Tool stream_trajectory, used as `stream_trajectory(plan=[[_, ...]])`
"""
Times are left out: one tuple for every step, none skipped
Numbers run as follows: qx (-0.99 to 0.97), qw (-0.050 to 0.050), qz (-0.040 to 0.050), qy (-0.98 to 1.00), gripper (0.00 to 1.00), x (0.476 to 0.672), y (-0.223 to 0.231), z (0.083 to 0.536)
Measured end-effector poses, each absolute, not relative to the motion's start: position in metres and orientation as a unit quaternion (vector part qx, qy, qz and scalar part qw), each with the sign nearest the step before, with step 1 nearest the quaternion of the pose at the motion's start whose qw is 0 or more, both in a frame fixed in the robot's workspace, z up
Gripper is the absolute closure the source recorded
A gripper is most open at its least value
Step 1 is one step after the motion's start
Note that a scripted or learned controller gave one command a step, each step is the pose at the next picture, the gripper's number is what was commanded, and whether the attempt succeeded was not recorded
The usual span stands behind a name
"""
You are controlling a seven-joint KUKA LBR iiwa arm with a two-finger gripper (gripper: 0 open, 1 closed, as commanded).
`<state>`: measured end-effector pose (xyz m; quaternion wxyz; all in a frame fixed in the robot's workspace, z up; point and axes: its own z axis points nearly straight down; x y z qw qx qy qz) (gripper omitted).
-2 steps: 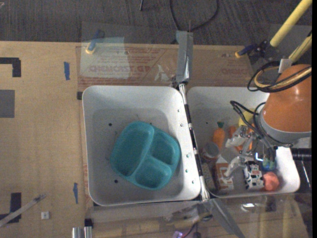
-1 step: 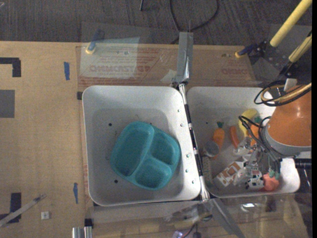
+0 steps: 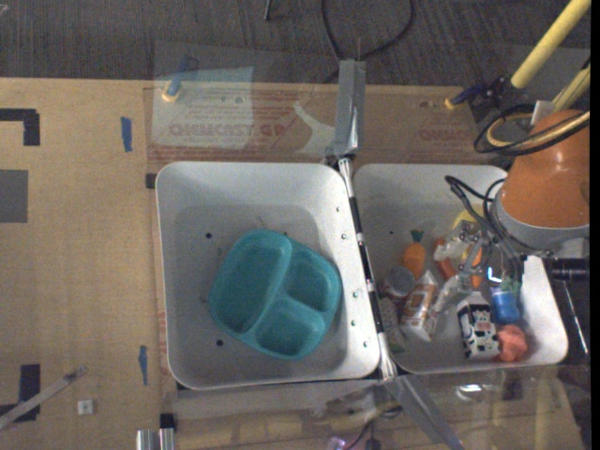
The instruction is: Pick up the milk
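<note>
Milk (image 3: 478,331): carton near the right bin's (image 3: 553,345) front edge
Gripper (image 3: 480,262): above the clutter; finger state unclear

divided plate (image 3: 275,293) in left bin (image 3: 178,251), milk (image 3: 478,330) seemingly in right bin (image 3: 384,190)

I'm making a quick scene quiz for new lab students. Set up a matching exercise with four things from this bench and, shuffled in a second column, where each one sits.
Things:
1. teal divided plate
2. milk carton with cow spots
3. toy carrot
4. strip of blue tape

Places:
A. on the cardboard bench top, left of the bins
B. right bin, near its front edge
C. left bin, in the middle
D. right bin, toward its left side, farther back than the carton

Pairs: 1-C, 2-B, 3-D, 4-A
</note>
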<state>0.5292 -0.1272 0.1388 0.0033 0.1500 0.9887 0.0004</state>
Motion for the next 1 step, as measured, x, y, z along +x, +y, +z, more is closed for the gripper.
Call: stream_trajectory(plan=[[0.255,0.004,0.0003,0.967,0.00,0.5966,-0.1187,0.1767]])
